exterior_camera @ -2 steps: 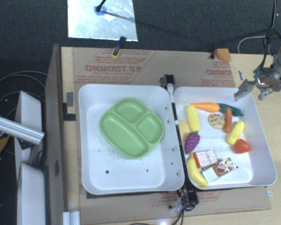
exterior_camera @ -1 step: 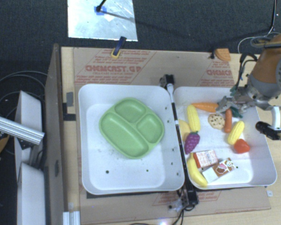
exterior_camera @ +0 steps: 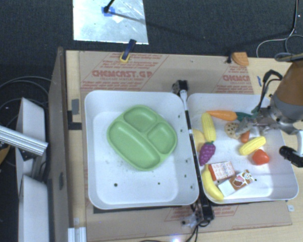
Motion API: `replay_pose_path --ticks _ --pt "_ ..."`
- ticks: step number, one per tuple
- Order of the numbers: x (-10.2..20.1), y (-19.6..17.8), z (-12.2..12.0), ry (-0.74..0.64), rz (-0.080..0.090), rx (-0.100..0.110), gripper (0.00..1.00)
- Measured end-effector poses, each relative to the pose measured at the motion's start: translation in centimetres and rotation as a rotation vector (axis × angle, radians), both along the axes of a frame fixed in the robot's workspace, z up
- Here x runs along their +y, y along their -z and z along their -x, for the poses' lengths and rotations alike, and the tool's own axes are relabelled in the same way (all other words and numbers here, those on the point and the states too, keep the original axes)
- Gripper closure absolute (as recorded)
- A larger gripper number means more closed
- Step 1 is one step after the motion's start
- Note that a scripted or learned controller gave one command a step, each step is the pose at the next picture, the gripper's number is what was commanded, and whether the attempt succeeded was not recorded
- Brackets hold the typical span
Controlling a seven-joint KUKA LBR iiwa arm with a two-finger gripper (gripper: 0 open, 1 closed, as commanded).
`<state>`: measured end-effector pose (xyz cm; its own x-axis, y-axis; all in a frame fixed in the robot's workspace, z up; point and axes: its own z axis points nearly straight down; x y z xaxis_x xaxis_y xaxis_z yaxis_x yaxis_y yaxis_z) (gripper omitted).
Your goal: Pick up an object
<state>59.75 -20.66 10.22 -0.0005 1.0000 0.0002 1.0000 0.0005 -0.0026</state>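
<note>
The right bin point(exterior_camera: 283, 185) holds several toy foods. An orange carrot point(exterior_camera: 222, 115) lies at its back, with a yellow corn cob point(exterior_camera: 208, 126) and a cookie point(exterior_camera: 231, 130) beside it. Purple grapes point(exterior_camera: 207, 153), a second yellow corn cob point(exterior_camera: 252, 145) and a red tomato point(exterior_camera: 260, 157) lie mid-bin. A red box point(exterior_camera: 221, 170), a brown and white carton point(exterior_camera: 237, 181) and a banana point(exterior_camera: 212, 184) sit at the front. My gripper point(exterior_camera: 248, 127) is low over the bin's back right, beside the cookie and above a small red-orange piece point(exterior_camera: 245, 136).
The left bin point(exterior_camera: 106, 185) carries a green divided plate point(exterior_camera: 141, 136). A black clamp point(exterior_camera: 182, 87) sits on the ridge between the bins. The arm's orange band point(exterior_camera: 298, 84) hangs over the right bin's back corner. Cables lie at the far right.
</note>
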Motion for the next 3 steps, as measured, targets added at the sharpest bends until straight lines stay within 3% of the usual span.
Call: replay_pose_path --ticks 1,2,3 --pt "0.0 1.9 2.5 -0.001 0.0 -0.002 0.0" --pt "1.0 1.7 -5.5 -0.008 0.001 -0.004 0.0" --pt "3.0 1.8 -1.4 -0.001 -0.001 -0.001 0.0"
